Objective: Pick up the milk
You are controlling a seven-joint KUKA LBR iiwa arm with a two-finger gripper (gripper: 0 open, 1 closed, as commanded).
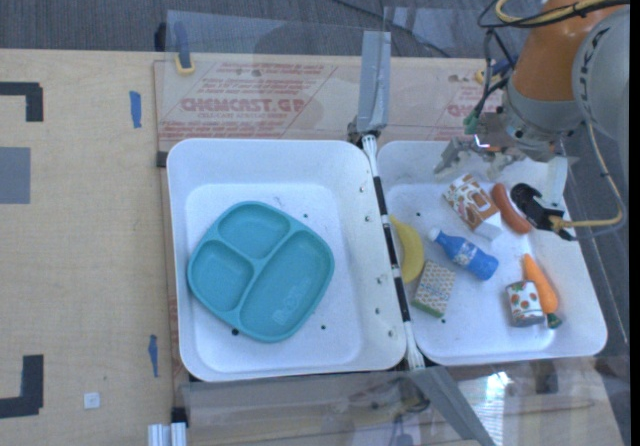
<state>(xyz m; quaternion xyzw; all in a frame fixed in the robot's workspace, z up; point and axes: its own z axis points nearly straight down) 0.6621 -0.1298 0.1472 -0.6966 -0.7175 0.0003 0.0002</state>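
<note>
Left bin (190,174) holds a teal plate (262,270). In the right bin (590,334), the milk (470,201) lies tilted, its long axis running upper-left to lower-right, just below the gripper (478,149), whose fingers are spread, holding nothing. A blue bottle (466,253) lies nearby.

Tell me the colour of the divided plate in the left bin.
Turquoise blue all over, seen clearly in the camera view: the divided plate lies in the left bin.
</note>
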